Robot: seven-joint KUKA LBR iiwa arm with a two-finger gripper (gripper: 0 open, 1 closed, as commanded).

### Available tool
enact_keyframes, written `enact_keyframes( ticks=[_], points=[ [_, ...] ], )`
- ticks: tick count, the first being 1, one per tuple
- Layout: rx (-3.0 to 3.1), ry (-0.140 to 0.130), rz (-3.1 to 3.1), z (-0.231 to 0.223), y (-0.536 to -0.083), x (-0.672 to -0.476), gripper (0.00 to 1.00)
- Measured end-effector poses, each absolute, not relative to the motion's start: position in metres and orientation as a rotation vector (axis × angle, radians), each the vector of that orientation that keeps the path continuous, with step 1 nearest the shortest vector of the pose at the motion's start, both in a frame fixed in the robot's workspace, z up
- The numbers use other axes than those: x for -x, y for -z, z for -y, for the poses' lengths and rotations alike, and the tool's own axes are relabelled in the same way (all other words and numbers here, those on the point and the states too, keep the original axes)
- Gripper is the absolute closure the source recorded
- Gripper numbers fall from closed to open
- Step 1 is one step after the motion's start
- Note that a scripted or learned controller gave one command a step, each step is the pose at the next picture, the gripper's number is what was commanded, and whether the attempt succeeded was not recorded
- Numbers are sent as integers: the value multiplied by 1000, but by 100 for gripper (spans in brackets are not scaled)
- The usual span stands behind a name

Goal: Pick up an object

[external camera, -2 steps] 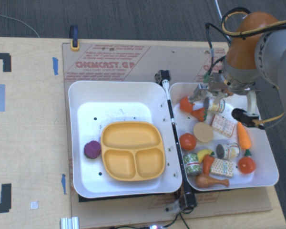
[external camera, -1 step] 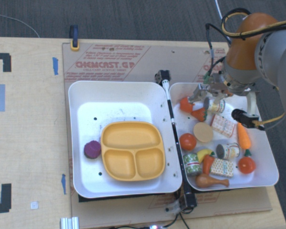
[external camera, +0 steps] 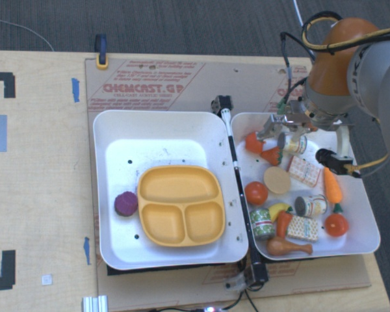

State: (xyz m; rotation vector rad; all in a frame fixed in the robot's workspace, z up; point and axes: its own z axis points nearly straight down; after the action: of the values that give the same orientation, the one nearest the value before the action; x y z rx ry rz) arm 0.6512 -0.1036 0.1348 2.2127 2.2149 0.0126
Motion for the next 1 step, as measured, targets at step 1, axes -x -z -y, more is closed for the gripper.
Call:
enact_keyframes(
  ticks=[1],
  points=[
    [-2211,-16,-2213,103,-135,-650,0]
  ],
)
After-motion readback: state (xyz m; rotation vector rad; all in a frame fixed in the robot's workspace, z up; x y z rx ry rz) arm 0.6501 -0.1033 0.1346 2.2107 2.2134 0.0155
